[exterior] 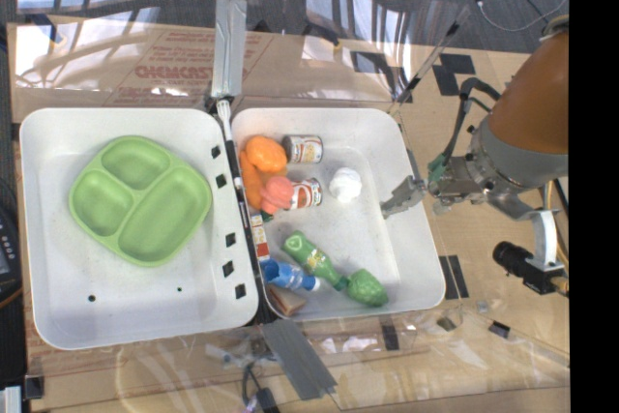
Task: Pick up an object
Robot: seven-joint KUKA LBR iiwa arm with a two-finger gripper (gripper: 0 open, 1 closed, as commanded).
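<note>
The right bin [411, 251] holds a pile of small items. An orange fruit [263, 152] and a small can [305, 148] lie near the bin's back. A pink piece [276, 195] sits against a second can [309, 193], with a white ball [344, 183] to their right. Toward the front lie a green bottle [314, 258], a green lumpy toy [368, 287] and a blue bottle [288, 276]. My gripper [400, 199] hangs over the bin's right rim, right of the white ball and apart from it, with nothing seen in it.
The left bin [48, 305] carries a green divided plate [140, 198]. A black-tabbed divider [230, 208] separates the two bins. The grey and orange arm [527, 131] fills the right side, above cables and brackets on the bench.
</note>
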